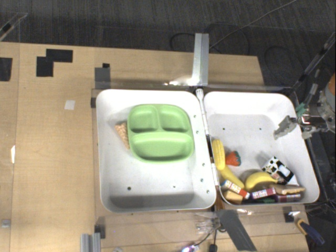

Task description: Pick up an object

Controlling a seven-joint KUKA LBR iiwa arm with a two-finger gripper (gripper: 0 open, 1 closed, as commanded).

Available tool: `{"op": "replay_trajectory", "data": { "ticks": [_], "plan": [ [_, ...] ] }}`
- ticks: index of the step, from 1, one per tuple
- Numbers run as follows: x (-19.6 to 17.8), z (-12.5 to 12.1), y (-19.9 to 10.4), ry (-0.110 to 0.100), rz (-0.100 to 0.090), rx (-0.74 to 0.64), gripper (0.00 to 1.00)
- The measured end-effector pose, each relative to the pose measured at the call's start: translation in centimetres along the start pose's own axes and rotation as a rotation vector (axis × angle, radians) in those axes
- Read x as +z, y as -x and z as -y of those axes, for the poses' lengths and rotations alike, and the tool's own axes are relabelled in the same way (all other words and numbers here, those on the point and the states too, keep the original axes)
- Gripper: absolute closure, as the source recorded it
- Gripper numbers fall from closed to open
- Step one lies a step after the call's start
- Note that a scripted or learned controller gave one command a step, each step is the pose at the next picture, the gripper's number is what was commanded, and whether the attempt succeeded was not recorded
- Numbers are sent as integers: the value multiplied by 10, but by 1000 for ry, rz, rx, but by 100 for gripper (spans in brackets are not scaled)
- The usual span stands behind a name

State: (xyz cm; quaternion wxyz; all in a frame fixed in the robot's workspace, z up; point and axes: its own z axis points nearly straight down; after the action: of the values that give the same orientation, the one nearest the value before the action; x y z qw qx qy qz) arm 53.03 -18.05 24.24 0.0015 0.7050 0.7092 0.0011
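Arm [321, 114] cut off at the right edge — fingers too small to read — tan object [122, 134] half-hidden under the green tray [159, 132].

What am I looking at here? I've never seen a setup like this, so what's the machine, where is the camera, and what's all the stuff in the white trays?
One camera is fixed above a wooden bench, looking down at a slant. On the bench sit two shallow white bins side by side. The left bin holds a green divided plate, with something tan and speckled poking out from under its left edge. The right bin has small toys heaped in its near corner: a corn cob, a banana, a red piece, a black-and-white item and some markers or tubes. The machine is a robot arm reaching in from the right; its gripper, a two-finger claw, is at the right bin's far edge. Nothing is between its fingers, so it has not picked anything up yet.
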Motion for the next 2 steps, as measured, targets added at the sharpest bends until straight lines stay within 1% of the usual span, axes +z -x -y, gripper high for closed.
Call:
{"op": "replay_trajectory", "data": {
  "ticks": [1, 2],
  "plan": [
    [149, 42, 25, 3, 1, -65, 0],
    [138, 40, 25, 9, 3, -65, 100]
  ]
}}
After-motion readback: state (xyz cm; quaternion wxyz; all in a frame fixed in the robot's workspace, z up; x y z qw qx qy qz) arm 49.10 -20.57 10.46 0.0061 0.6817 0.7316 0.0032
